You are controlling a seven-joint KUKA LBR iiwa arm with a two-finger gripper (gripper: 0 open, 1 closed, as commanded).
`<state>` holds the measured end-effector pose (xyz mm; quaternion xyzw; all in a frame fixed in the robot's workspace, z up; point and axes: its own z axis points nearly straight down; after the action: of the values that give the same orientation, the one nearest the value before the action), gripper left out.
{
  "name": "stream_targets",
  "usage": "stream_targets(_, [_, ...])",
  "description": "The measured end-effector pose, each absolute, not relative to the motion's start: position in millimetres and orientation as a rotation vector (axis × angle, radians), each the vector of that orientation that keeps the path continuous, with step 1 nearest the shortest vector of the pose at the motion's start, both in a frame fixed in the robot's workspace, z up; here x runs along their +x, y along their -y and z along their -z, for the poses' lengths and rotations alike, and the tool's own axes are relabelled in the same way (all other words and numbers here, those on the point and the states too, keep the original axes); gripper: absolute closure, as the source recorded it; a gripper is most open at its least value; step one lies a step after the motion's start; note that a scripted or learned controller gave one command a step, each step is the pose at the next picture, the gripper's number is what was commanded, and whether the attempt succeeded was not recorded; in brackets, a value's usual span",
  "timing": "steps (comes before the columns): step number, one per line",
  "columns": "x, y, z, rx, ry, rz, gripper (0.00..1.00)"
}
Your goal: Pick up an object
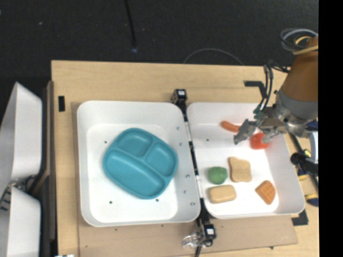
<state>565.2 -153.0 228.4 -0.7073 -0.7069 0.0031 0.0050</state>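
My gripper [252, 135] hangs over the back part of the right bin [286, 197], reaching in from the right. Its fingers stand spread open. A small red object [259, 141] lies in the bin just under the right finger, partly hidden by it. An orange carrot-like piece [230, 126] lies just left of the left finger [240, 136]. Nearer the front lie a green round object [217, 175], a tan bread-like slice [240, 169], a tan roll [222, 194] and an orange wedge [266, 191]. Nothing shows gripped between the fingers.
The left bin [94, 208] holds a blue divided plate [140, 162]. A ridge with clips [188, 143] separates the two bins. White boxes [21, 138] stand off the bench at the left. Cables and tools [303, 162] lie at the bench's right edge.
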Motion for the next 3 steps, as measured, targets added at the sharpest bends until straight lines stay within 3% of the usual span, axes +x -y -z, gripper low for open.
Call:
stream_targets(1, [567.9,153,-236,-2.219,2.224,0.002,0.00])
stream_targets(3, [579.9,155,-142,-2.224,2.221,-0.004,0.00])
